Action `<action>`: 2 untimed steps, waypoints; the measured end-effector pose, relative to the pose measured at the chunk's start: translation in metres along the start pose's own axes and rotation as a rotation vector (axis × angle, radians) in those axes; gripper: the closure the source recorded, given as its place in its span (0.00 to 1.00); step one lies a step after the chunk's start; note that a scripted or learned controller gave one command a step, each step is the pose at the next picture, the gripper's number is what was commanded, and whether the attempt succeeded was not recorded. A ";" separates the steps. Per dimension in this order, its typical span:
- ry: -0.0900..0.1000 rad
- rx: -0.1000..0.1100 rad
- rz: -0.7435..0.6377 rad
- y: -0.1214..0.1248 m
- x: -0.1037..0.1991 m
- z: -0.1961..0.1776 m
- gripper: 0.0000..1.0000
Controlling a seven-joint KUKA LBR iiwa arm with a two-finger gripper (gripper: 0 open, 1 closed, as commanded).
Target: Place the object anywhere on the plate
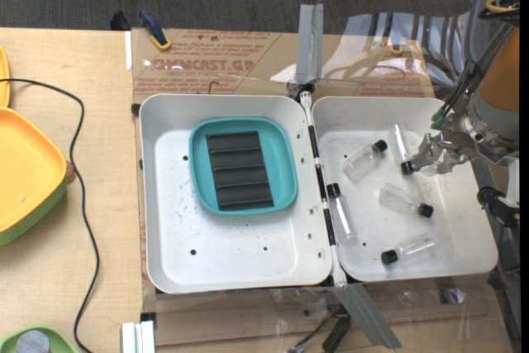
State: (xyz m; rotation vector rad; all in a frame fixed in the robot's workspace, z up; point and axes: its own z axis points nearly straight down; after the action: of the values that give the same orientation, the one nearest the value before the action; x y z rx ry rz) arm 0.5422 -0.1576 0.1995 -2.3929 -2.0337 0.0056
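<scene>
A teal square plate [244, 166] with a dark ribbed insert lies in the left bin [165, 202]. Several clear vials with black caps lie scattered in the right bin [463, 260]: one [362, 161] at the upper left, one [402, 198] in the middle, one [411, 248] near the front, one [339, 211] along the divider. A slim vial [399, 143] with its black cap toward the gripper lies right beside my gripper [426, 156], which hangs low over the right side of that bin. Whether it holds anything is unclear.
A stack of yellow and green plates [25, 178] sits on the wooden bench at far left, with a black cable [83, 178] running past it. Cardboard [207, 60] lies behind the bins. The arm's wrist [500, 95] stands over the right bin's right rim.
</scene>
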 end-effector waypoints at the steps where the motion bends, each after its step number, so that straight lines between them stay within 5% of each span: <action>1: 0.001 0.000 -0.101 -0.047 0.084 -0.046 1.00; 2: -0.001 0.001 -0.259 -0.025 0.220 0.007 1.00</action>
State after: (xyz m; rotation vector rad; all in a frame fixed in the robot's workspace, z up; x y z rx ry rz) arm 0.5532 0.0639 0.1917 -2.1098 -2.3256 0.0070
